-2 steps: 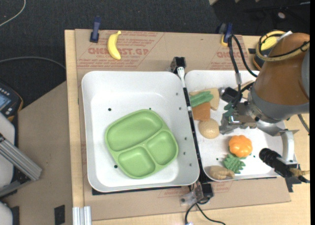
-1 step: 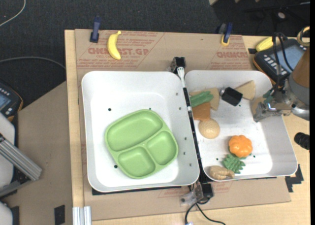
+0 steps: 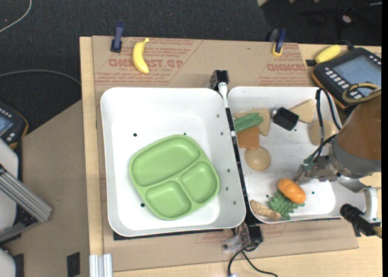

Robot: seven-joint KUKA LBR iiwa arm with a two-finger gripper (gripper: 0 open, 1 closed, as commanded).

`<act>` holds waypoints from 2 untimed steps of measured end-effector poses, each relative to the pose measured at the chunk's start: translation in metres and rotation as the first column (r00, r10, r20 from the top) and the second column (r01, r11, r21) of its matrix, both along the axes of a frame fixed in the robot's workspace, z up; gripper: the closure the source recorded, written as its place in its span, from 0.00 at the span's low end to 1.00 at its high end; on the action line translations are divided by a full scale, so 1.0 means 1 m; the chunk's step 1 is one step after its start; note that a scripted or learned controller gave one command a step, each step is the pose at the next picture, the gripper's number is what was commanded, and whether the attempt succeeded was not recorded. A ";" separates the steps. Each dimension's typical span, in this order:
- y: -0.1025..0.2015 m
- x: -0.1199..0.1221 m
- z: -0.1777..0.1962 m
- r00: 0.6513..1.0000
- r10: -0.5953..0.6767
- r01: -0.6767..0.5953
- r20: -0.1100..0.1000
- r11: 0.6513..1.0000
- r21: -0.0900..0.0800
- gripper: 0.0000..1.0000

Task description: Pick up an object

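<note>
Gripper (image 3: 307,171), jaw state indiscernible, sits just right of and beyond the orange plastic carrot (image 3: 291,191), right bin (image 3: 321,212).

One camera watches me, fixed high over the bench (image 3: 182,57) and tilted down at a slant, so the far edge with its two blue clamps (image 3: 117,35) sits at the top of the view and the near edge runs along the bottom. It stands back enough to take in both white bins whole: the left bin (image 3: 115,148) with its green divided tray (image 3: 174,176), and the right bin (image 3: 321,206). Dark floor shows beyond the bench. My arm (image 3: 361,139) comes in from the right side of the view.
</note>
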State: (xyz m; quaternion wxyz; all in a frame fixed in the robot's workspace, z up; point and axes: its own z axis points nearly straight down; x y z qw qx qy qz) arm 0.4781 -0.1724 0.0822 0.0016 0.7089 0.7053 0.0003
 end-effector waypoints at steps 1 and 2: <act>0.001 0.002 0.014 1.000 0.004 -0.004 0.003 1.000 -0.001 1.00; 0.000 0.003 0.023 1.000 0.004 -0.004 0.005 1.000 -0.003 1.00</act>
